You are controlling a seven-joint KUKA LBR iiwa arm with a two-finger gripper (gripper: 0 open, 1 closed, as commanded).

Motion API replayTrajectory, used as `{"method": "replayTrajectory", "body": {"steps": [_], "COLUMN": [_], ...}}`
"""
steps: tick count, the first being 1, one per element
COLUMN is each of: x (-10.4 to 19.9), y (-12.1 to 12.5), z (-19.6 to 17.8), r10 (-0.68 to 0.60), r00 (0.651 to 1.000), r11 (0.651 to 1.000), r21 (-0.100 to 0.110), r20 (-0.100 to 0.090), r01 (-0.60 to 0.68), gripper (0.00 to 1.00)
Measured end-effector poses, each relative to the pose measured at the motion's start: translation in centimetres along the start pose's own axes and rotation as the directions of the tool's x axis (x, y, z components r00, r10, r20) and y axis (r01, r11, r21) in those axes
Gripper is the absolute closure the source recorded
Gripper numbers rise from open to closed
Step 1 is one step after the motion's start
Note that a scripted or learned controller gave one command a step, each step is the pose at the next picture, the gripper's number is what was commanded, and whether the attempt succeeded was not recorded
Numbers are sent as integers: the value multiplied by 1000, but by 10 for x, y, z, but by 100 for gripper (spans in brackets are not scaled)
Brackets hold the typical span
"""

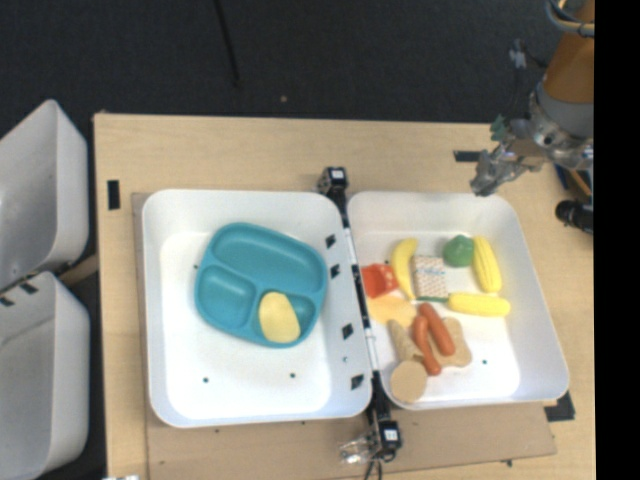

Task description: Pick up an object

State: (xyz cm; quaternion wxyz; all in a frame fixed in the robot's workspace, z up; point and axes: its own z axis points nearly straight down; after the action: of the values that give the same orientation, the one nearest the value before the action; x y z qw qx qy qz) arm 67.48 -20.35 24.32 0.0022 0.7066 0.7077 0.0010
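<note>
A: Where does the gripper (487, 180) sit against the pile?

B: It hangs over the far rim of the right bin (535, 268), just outside that bin's far corner. Everything pickable lies on the near side of it, toward the camera and a little to the view's left.

A: Which piece is closest?

B: The green ball (459, 250) and the corn cob (486, 263), both just beyond the rim from the fingertips. The cob's long axis runs away from the gripper toward the near edge; the second corn cob (479, 304) lies crosswise further on.

A: Is it holding anything?

B: I see nothing in it. Whether the fingers are spread or closed, I cannot tell; they blur together at this angle.
</note>
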Motion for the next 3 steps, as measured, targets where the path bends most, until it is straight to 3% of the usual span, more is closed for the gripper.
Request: {"method": "replayTrajectory", "body": {"steps": [2,3], "x": [88,136], "y": [-28,-56], "z": [-12,-1], "r10": [-4,-4], "r00": [1000,1000], "r11": [1000,1000], "r21": [5,6], "r20": [-2,-3], "r01": [4,4], "gripper": [100,100]}}
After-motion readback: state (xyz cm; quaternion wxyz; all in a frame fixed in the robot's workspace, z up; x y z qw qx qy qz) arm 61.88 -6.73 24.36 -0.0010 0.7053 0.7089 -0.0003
